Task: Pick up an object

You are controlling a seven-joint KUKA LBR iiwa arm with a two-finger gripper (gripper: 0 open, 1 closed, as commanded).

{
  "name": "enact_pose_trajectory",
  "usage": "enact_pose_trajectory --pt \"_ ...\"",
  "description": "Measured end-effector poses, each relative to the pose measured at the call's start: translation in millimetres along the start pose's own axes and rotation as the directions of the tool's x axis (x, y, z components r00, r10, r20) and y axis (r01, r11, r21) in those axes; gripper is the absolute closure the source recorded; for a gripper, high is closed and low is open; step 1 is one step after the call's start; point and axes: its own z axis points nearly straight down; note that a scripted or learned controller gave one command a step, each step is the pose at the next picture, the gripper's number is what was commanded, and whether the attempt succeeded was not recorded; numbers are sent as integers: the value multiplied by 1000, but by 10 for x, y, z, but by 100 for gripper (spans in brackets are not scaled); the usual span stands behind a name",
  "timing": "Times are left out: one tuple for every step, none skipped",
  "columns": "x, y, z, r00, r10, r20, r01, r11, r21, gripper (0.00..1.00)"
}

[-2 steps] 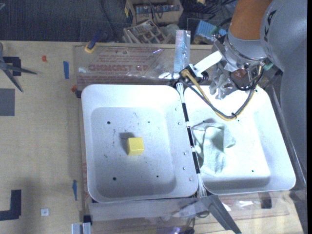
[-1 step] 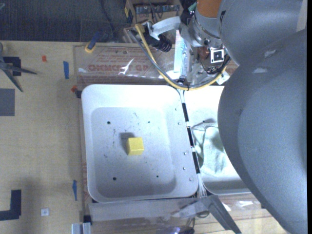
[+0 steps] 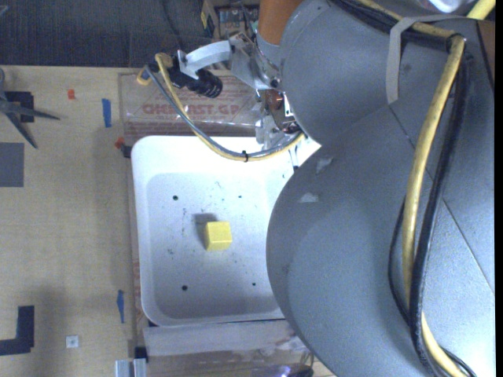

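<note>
Yellow block (image 3: pixel 218 235) sits alone near middle of white bin (image 3: pixel 157 289). Gripper (image 3: pixel 271 124) high near bin's top edge, far from block. Can't tell gripper's state. Go straight above block, drop low, then squeeze.

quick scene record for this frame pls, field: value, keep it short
arm: large grey arm reaching in from the right, covering much of the right side of the view
gripper: near the bin's top edge, partly hidden by the arm
white bin: rim in view at left
object: one yellow block lying on the bin floor, apart from the gripper
cables: yellow cable looping over the bin's top rim
task status: block not picked up
</note>
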Motion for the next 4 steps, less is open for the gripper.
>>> enact_pose_trajectory --pt "5 24 -103 1000 5 -3 -5 1000 -1 100" --pt "10 47 -203 1000 10 -5 -10 1000 -2 100" --pt "-810 264 -1174 1000 -22 0 22 1000 -2 100" --pt "-520 331 -601 983 -182 7 182 983 2 100"
